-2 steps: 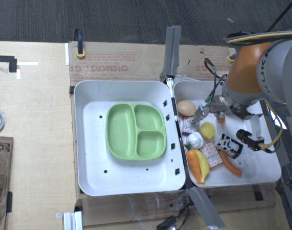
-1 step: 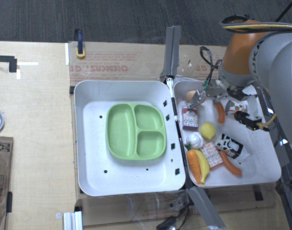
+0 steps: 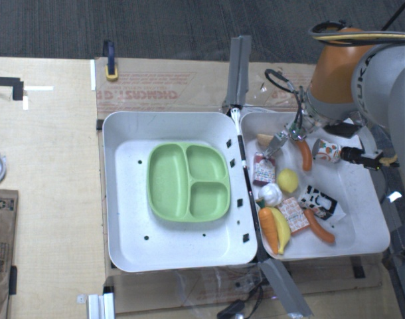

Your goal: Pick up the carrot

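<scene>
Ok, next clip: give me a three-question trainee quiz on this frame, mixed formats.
1. True or false: the carrot lies in the same bin as the green plate.
2. Multiple choice: what lies right beside the carrot, touching it? A) banana B) lemon C) plate
3. Short answer: where is the gripper relative to the carrot?

Key
1. False. The carrot is in the right bin; the plate is in the left bin.
2. A.
3. Over the far end of the right bin, well apart from the carrot, which lies at the near end by the divider.
</scene>
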Tool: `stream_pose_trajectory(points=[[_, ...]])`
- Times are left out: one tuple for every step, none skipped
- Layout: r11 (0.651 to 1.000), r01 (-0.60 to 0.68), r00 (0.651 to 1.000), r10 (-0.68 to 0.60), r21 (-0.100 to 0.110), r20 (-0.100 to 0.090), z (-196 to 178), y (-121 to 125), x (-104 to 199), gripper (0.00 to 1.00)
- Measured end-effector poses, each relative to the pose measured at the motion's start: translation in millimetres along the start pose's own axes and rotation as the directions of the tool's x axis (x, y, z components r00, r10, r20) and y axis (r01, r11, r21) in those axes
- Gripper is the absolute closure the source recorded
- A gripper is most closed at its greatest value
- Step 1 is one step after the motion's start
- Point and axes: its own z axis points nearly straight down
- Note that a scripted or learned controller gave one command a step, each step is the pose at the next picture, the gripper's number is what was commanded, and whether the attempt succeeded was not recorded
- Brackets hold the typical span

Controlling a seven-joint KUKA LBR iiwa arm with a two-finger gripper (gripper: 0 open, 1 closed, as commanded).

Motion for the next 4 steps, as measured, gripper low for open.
stream_pose_trajectory(points=[[1.000,-0.003,1.000,0.003,0.001,-0.005,-12,0,0,1.00],[0.909,-0.417,0.909,0.417,0.007,-0.003,5,-25,-16,1.00],[0.788,-0.615,0.788,0.615,0.010,-0.003,5,-83,71,1.00],[0.729,-0.684,0.730,0.684,0.008,0.000,-95,-33,72,1.00]])
